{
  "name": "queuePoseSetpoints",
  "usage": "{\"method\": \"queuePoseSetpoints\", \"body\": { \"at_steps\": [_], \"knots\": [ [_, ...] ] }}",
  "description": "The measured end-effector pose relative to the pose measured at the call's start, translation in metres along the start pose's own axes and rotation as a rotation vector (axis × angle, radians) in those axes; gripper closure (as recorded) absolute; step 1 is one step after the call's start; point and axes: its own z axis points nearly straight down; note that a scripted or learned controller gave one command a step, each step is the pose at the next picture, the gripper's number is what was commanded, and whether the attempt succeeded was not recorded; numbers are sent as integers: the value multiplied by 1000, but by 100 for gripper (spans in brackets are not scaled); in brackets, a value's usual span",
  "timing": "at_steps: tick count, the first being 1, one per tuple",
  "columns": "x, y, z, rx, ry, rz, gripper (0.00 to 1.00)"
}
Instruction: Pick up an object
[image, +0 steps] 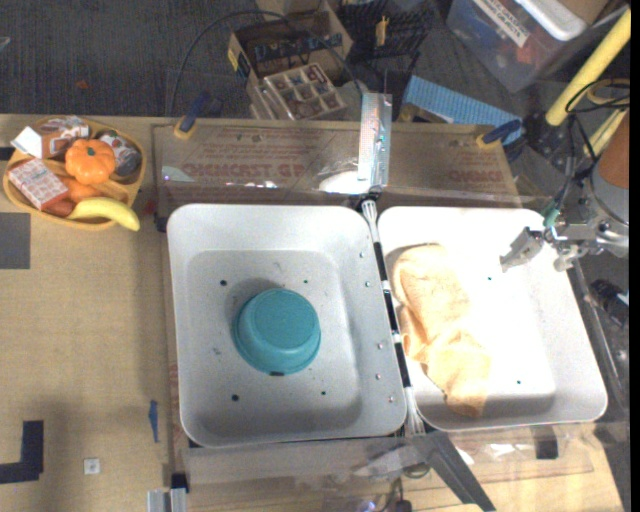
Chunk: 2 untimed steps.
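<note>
A teal bowl (278, 331) sits upside down near the centre of the left white bin (200, 235), slightly toward six o'clock, touching no wall. In the right white bin (560, 340), a crumpled yellow-orange cloth (440, 325) lies against the nine o'clock wall, running from the bin's middle down toward its seven o'clock corner. The arm's gripper (535, 245) hangs over the right bin's two o'clock corner, well apart from the cloth and with nothing between its fingers; whether they are spread or closed cannot be told from this angle. A metal divider strip (385, 300) runs between the two bins. On the bench at ten o'clock, a yellow dish (30, 195) bears toy food, among it a small orange pumpkin (90, 160) and a banana (105, 211) at the dish's five o'clock rim.
</note>
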Motion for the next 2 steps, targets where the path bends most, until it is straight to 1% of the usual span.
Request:
{"method": "queuePoseSetpoints", "body": {
  "at_steps": [1, 2],
  "knots": [
    [43, -20, 84, 0, 0, -44, 0],
    [107, -9, 102, -13, -2, -74, 0]
  ]
}}
